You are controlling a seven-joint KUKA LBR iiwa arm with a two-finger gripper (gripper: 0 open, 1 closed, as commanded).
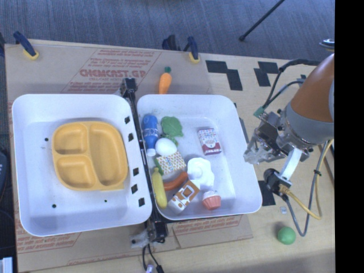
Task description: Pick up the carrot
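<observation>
The carrot (165,82), orange with a green top, lies on the cardboard just beyond the far rim of the right bin (242,124), outside both bins. My gripper (257,151) hangs to the right of the right bin, over its right rim and the bench. It is far from the carrot, and nothing visible is held in it.
The right bin holds a blue bottle (149,128), a green toy (171,126), a white egg (166,147), a red carton (210,141), a banana (158,189), a cupcake (211,199) and others. A yellow divided plate (90,154) sits in the left bin (23,169). A green ball (286,235) lies on the bench.
</observation>
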